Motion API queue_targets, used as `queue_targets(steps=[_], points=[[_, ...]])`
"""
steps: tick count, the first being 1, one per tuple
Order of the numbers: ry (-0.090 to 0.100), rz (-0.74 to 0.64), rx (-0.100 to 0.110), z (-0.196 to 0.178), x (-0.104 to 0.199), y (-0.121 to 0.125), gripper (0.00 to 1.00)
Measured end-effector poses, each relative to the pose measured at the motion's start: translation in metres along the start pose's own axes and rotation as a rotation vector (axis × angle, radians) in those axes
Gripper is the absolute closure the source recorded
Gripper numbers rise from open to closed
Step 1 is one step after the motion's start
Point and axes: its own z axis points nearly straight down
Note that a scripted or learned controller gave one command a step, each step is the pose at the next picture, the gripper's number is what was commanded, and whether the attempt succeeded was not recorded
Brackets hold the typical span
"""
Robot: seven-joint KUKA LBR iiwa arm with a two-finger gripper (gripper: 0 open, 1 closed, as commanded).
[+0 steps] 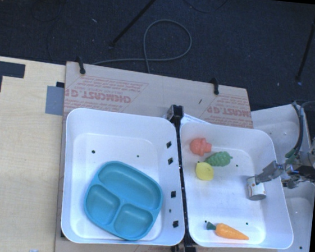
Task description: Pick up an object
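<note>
Two white bins sit side by side. Nearest in the right bin (270, 228) lies a toy carrot (230, 232). The gripper (256, 189) hangs over that bin's right side; whether anything is pinched cannot be told. Farther back cluster a yellow lemon (204, 171), a green toy (219, 158) and a pink toy (200, 146). The left bin (84, 125) holds a blue divided tray (123, 199).

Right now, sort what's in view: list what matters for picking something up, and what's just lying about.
For the job:
- gripper, low over the right bin
- orange carrot
- yellow lemon
- green toy
- pink toy

Lying about:
- blue tray in the left bin
- cardboard under the bins
- cables on the floor
</note>
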Motion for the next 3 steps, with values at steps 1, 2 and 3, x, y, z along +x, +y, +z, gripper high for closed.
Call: queue_targets(steps=[1,2,3], points=[[-0.002,-0.002,-0.010,-0.005,0.000,0.002,0.00],[0.001,-0.003,-0.004,0.048,0.010,-0.003,0.00],[0.001,-0.001,-0.002,0.108,0.004,-0.009,0.00]])
